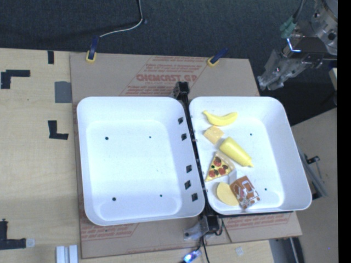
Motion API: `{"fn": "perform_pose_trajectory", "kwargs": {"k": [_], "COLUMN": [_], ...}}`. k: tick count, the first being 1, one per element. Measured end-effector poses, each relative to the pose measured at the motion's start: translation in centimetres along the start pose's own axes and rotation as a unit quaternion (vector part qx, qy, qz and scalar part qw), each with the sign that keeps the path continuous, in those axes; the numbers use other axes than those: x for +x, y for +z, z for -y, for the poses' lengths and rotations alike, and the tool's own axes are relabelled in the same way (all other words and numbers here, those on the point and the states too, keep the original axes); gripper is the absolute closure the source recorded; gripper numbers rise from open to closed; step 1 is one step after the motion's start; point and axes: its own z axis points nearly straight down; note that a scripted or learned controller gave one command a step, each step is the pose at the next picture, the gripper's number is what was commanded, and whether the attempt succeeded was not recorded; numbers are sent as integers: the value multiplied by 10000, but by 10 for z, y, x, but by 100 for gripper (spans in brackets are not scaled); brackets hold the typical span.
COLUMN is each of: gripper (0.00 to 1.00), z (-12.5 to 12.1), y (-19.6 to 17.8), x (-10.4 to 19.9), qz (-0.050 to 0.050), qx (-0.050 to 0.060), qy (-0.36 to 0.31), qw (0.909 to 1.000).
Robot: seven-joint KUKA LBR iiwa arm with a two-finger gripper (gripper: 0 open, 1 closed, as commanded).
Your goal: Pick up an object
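Dark carpet lies behind a pale wood bench (33, 163), on which a cardboard sheet (164, 73) carries both bins. All the objects sit in the right bin (288, 147), gathered along its left side near the seam with the left bin (131, 158). At the top lies a banana (221, 118), curved, its ends pointing up. Just below it is a small yellow block (213, 134), touching or nearly touching a yellow cone (236, 152) that slants down to the right. Below the cone lies a pizza slice (218, 169) with red spots. At the bottom, a yellow disc (224, 193) is partly covered by a brown-and-white packet (245, 192), which lies tilted on its right edge.

The gripper (272, 75) hangs well apart from all of them, beyond the right bin's far right corner and over the dark floor. Nothing is in its grasp, and whether it is spread or pressed together I cannot tell at this angle. The arm (318, 21) rises from it toward the upper right corner.

Black clips (189, 169) run down the seam between the bins. A yellow clamp (91, 55) and a blue clamp (218, 57) pin the sheet's far edge. A white cable (123, 29) curls across the carpet to the yellow clamp. Black tape marks (55, 130) dot the bench at left.
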Motion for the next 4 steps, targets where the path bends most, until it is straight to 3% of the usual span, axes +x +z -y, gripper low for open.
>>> {"fn": "perform_pose_trajectory", "kwargs": {"k": [1, 2, 3, 4], "gripper": [100, 100, 100, 100], "z": [19, 18, 18, 17], "y": [3, 4, 4, 4], "x": [85, 127, 198, 206], "qz": [0, 3, 0, 5], "qx": [35, 32, 34, 33], "qy": [-8, 18, -2, 30], "qw": [10000, 10000, 10000, 10000]}}
